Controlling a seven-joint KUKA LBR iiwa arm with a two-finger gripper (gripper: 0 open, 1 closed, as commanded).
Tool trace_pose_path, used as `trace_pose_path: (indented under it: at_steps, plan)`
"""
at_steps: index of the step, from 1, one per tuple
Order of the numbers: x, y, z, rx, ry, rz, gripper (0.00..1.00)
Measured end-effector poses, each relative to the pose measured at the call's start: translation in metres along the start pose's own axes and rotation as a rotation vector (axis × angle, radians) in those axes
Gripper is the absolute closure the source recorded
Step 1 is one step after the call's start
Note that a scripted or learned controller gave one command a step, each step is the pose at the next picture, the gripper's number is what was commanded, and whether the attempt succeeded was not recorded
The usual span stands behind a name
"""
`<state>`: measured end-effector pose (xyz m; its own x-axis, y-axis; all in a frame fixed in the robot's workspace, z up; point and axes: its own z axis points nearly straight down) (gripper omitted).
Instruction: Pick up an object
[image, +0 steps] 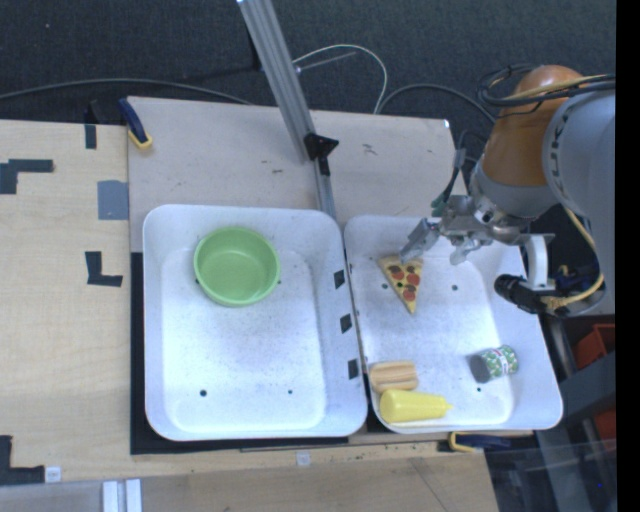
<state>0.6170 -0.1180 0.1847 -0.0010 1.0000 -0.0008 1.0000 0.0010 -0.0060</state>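
Closing in on the pizza slice, nothing picked yet.

My gripper (447, 240) hangs open, fingers spread and holding nothing, just up and to the right of the pizza slice (403, 279), which lies flat in the right bin (520, 400). I judge this the approach step; next I must shift over the slice, drop, and close on its thin edges.
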Motion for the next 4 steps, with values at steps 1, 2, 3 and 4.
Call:
trace_pose_path:
  at_steps: [1,2,3,4]
  plan:
    - [0.0,-0.004,0.065,0.003,0.001,-0.001,0.0]
    - [0.001,-0.003,0.096,-0.006,-0.001,-0.001,0.0]
    - [0.001,-0.003,0.086,-0.005,0.0,-0.002,1.0]
    - [0.002,0.001,0.023,-0.011,0.0,-0.001,1.0]
